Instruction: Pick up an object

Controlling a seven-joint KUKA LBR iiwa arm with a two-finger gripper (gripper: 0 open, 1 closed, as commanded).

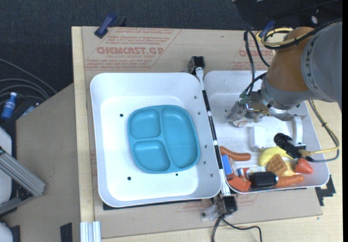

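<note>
Glossy white plastic bins (109, 126), matt blue plastic plate (163, 138), printed cardboard bench (130, 45)

This looks like a robotics lab or test cell rather than a home or shop. Two shallow white bins (103, 94) sit side by side on a plywood bench (157, 45) stamped with a supplier's lettering, which stands on dark carpet (49, 1). Loose black cables (22, 80) trail across the floor at left, beside what may be a length of aluminium framing (22, 173). The grey industrial arm (321, 56) with its orange band reaches in, wires (253, 53) running along it.
</note>
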